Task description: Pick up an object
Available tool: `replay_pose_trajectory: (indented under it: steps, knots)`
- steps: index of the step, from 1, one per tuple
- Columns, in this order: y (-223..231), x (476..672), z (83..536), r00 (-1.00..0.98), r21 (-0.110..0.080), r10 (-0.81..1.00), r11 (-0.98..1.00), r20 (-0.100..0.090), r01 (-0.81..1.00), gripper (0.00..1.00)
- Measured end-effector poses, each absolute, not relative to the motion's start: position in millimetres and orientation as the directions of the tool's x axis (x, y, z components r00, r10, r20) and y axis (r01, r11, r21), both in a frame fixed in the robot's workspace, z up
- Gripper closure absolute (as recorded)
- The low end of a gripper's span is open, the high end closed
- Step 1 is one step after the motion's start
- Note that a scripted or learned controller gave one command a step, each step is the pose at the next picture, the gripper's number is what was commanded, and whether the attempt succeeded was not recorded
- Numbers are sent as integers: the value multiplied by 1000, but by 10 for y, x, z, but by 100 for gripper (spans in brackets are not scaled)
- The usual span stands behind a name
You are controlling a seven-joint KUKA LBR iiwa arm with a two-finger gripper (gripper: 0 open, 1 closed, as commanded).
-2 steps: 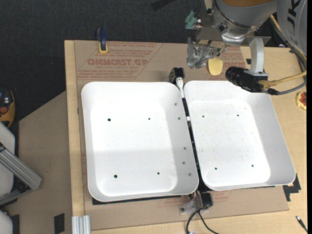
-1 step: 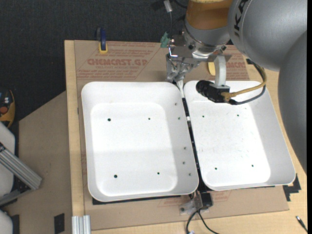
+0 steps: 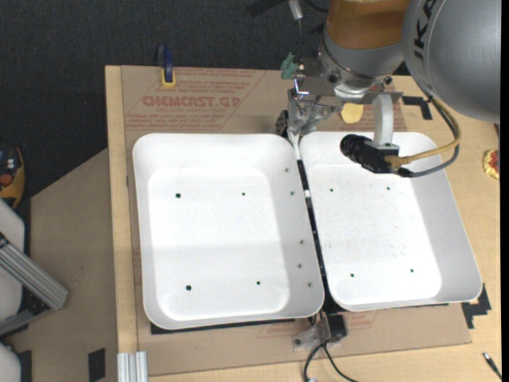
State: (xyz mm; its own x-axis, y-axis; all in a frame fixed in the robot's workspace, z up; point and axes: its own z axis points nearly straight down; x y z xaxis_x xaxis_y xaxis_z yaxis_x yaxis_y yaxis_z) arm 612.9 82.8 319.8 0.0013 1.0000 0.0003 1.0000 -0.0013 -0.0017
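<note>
Grey arm (image 3: 457,42) hangs over the bins' (image 3: 207,138) far rims; cannot tell jaws' state.

Cropped by top and right edges: arm (image 3: 445,30). Partly hidden behind the wrist: pale yellow object (image 3: 352,113), shape not determinable. Tip of gripper (image 3: 298,126) lost in dark clutter at far seam between left bin (image 3: 143,156) and right bin (image 3: 452,213). Cut by right edge: red-and-yellow item (image 3: 493,162). Cut by left edge: orange-and-dark item (image 3: 6,173), unidentifiable. Run off bottom edge: cable (image 3: 318,364).
</note>
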Motion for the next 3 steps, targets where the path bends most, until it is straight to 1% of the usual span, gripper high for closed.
replay_pose_trajectory:
  steps: [1, 2, 3]
  knots:
    - [1436, 6524, 2799, -5, 2, 1000, 5, 1, 1000, 100]
    - [2206, 6653, 2042, -6, -5, 1000, 6, 1, 1000, 100]
    - [1622, 6679, 2865, 5, 10, 1000, -5, 0, 1000, 100]
